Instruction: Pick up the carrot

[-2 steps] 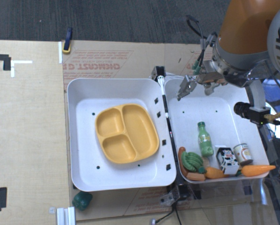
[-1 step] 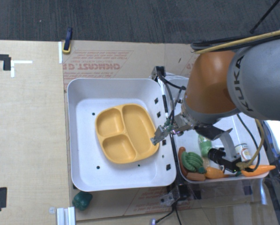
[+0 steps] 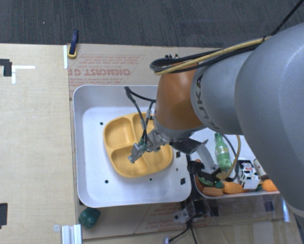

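The gripper (image 3: 137, 154) hangs over the yellow divided plate (image 3: 122, 136) in the left bin (image 3: 86, 151); whether its jaws are open cannot be told. The carrot (image 3: 232, 188) lies in the right bin (image 3: 243, 196), near its front edge.

Grey arm (image 3: 264, 111) from the right — hand (image 3: 138, 151) low, angled down-left.

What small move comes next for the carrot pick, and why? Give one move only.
Probably lift the gripper off the yellow divided plate and swing it toward the right bin. It hangs low over the plate in the left bin, while the carrot lies in the right bin beside a green bottle, well away from it.
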{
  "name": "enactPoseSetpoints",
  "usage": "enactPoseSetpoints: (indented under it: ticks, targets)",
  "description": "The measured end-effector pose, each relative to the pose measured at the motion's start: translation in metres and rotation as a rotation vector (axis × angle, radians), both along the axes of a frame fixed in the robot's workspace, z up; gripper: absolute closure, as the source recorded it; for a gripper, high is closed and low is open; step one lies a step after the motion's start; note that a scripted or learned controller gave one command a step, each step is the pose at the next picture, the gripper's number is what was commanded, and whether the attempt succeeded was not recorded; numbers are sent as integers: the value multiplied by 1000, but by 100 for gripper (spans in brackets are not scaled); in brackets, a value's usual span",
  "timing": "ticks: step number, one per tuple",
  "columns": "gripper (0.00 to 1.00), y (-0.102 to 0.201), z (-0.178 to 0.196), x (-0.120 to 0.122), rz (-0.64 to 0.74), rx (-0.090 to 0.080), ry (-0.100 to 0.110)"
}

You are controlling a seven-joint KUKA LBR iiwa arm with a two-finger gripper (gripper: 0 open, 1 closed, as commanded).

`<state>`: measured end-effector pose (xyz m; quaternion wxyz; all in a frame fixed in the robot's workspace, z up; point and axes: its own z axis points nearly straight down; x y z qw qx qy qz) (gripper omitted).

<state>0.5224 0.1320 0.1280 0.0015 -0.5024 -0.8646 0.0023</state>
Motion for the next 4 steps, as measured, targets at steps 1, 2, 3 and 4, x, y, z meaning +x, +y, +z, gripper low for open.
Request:
enactPoseSetpoints:
  ticks: [1,2,3,4]
  targets:
    - [0,21,-32,-39,-29,4,-21]
    - [100,19,-23,-37,-38,2,-20]
    - [100,17,-17,-37,-45,-1,-14]
    - [100,16,-9,-36,-51,-1,-11]
